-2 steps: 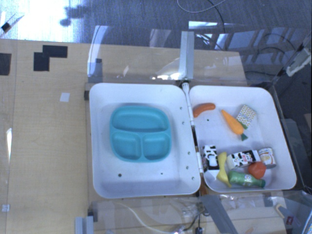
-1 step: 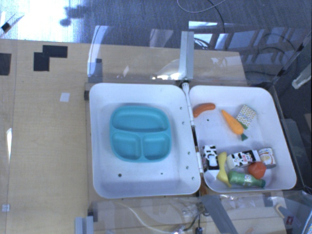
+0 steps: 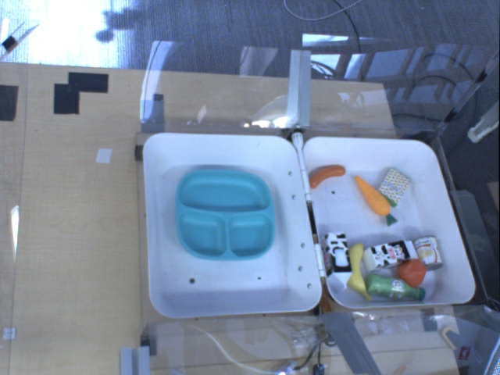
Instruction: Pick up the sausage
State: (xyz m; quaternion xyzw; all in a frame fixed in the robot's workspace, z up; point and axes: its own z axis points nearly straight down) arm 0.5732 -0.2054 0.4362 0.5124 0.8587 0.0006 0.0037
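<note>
The sausage (image 3: 326,175), a short orange-brown link, lies in the right bin (image 3: 426,156) at its upper left, close to the wall between the two bins. It rests flat and nothing touches it.
In the right bin lie a carrot (image 3: 373,197), a small patterned box (image 3: 394,185), a milk carton (image 3: 388,254), a black-and-white carton (image 3: 336,253), a banana (image 3: 357,271), a green bottle (image 3: 394,289), a tomato (image 3: 412,272) and a can (image 3: 427,251). The left bin (image 3: 160,287) holds a teal divided plate (image 3: 226,213).
</note>
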